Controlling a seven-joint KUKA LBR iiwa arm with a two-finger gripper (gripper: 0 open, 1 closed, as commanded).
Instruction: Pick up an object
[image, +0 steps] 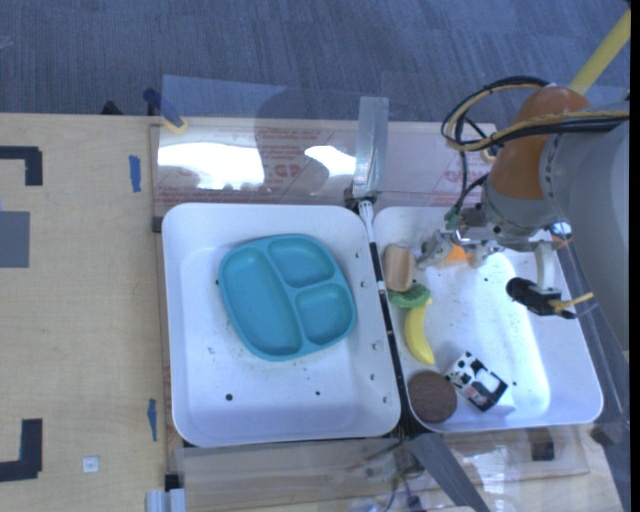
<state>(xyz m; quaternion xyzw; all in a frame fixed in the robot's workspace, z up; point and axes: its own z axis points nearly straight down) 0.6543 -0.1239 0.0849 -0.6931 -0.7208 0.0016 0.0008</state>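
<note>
tool (452, 243) grip state: cannot tell | orange piece (457, 254) just beneath tool | likely small, light, rigid; pinch across middle

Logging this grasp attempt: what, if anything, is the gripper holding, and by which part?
It cannot be told. The gripper sits low over the right bin, with something orange at its tip.

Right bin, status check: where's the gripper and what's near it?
Gripper low at right bin's far end, beside an orange piece. Nothing seen held. Banana, brown disc, black-and-white toy lie nearer. Blue tray in left bin.
</note>
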